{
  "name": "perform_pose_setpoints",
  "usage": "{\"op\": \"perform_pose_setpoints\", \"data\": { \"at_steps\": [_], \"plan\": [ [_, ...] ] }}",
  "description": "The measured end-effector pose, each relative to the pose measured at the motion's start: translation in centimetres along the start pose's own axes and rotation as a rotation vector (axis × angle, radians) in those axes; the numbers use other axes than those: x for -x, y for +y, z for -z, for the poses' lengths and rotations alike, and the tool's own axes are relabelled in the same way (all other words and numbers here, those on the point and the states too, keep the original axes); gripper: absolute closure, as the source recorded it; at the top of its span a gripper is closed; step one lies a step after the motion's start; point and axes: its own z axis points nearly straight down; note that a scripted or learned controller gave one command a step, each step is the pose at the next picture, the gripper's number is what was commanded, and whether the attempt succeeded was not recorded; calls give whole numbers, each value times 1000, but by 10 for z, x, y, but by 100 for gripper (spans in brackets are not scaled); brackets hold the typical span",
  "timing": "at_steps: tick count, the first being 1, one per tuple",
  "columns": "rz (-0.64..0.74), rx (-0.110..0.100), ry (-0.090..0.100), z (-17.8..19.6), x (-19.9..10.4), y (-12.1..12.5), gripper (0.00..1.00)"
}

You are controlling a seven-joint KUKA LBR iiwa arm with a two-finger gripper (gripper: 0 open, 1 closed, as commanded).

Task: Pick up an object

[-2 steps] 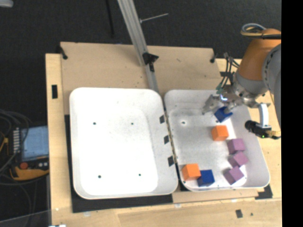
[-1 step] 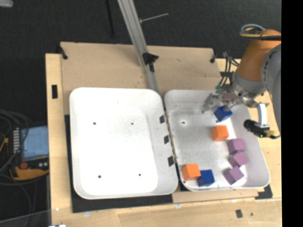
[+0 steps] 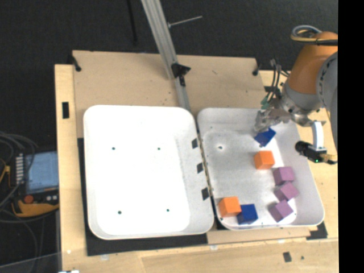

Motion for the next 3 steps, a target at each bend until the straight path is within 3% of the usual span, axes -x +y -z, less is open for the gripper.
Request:
{"op": "perform_pose_setpoints", "data": {
  "at_steps": [1, 2, 3],
  "plan": [
    [2, -22, 13, 46, -1, -1, 100],
    [-1, -19, 11, 112, -1, 1, 100],
    [1, -22, 12, 147, 1, 3, 100]
  ]
}}
